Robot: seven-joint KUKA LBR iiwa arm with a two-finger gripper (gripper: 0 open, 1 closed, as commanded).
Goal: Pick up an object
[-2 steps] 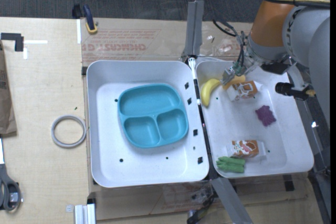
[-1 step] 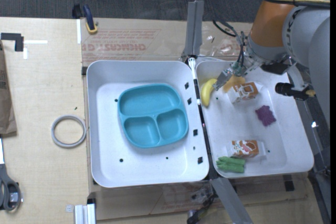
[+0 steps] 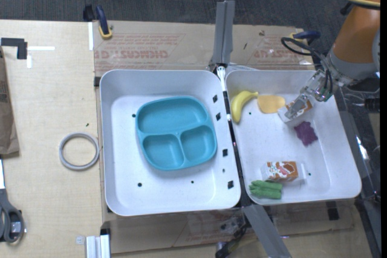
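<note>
Over the right bin (image 3: 338, 190), near its back-right corner, hangs the gripper (image 3: 300, 107), its fingers pinching a small orange-and-white packet (image 3: 296, 110) that sits just above the bin floor. The arm (image 3: 357, 33) slants in from beyond that bin's right rim, its orange band well clear of the wall.

Everything else in the right bin lies around the packet. A banana (image 3: 240, 103) curves along the bin's left wall, close to the divider; an orange slice-like piece (image 3: 270, 104) lies between banana and packet, just beside the packet. A purple toy (image 3: 306, 132) sits just in front of the packet, nearly under the fingers. Toward the bin's front edge rest a small carton (image 3: 282, 171) and, touching its front-left corner, a green toy (image 3: 266, 190) — both well apart from the gripper. Bare white floor shows in the middle of the bin and along its right wall.

Left of the divider, the left bin (image 3: 115, 130) holds a blue tray (image 3: 176, 133) at its centre, with open floor all round it. On the bench beyond that bin's left rim lies a grey ring (image 3: 78, 150).
</note>
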